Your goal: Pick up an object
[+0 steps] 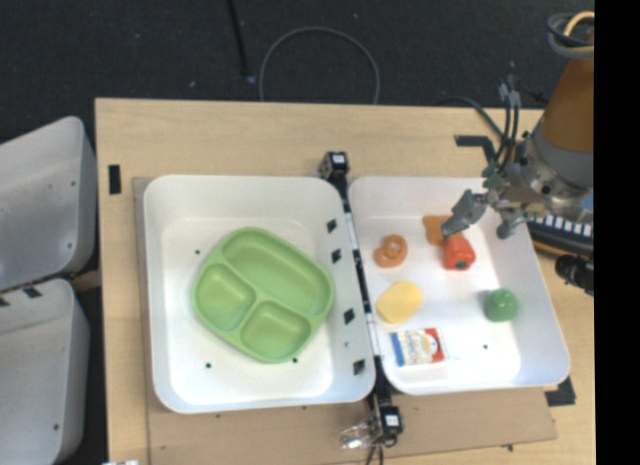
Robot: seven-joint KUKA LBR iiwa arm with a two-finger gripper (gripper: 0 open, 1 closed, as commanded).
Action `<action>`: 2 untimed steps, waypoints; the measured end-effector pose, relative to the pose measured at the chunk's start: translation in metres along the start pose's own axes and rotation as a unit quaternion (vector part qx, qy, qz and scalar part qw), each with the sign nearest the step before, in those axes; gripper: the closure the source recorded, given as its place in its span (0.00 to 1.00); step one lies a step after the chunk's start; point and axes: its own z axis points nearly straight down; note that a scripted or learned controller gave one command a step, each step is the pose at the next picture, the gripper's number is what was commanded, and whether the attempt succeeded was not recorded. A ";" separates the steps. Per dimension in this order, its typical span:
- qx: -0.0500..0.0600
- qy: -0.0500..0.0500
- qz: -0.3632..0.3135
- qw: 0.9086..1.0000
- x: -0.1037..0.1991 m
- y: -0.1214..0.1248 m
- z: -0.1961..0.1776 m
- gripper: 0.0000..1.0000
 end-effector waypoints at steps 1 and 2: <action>-0.005 -0.001 -0.001 1.000 0.000 0.002 -0.005 0.00; -0.002 -0.001 0.000 1.000 -0.004 -0.002 0.039 0.00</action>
